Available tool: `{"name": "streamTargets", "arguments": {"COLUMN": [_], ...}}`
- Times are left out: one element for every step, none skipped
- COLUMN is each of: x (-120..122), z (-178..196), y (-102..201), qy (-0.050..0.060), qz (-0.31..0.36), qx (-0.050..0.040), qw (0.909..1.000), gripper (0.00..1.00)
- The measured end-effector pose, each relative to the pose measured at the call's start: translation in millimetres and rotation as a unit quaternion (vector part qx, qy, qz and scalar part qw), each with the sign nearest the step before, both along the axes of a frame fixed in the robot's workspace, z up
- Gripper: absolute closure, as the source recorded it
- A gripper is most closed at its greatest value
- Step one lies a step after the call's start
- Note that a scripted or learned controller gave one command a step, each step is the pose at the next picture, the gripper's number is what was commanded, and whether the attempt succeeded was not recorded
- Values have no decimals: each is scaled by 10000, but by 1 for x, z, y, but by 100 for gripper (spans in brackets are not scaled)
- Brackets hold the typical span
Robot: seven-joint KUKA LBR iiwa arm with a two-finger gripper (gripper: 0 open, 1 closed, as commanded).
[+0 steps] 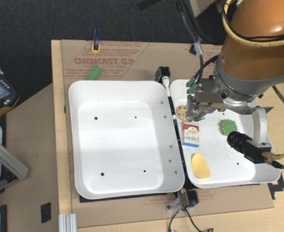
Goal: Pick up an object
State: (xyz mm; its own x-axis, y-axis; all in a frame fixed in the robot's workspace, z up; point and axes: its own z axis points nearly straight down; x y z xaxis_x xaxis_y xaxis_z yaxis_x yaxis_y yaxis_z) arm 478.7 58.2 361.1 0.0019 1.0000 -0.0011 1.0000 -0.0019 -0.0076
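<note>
Evidently the gripper (196,112) hides whether it is wide or narrow. Just beside it, on the near side, lies a small red-and-white carton (191,134), likely light, stiff and smooth; its narrow sides look best to pinch.

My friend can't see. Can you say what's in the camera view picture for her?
A robot arm reaches its gripper down into the right bin, next to a small box. A yellow lump, a green ball and a tan disc lie there too.
</note>
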Motion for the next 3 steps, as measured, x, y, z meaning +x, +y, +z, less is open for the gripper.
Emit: {"name": "streamTargets", "arguments": {"x": [0, 0, 1], "z": [-9, -80, -70], "y": [-138, -113, -51], "qy": [-28, 4, -48], "qz": [-73, 7, 44], "qx": [-15, 14, 15], "qw": [10000, 10000, 10000], "gripper": [100, 100, 100]}}
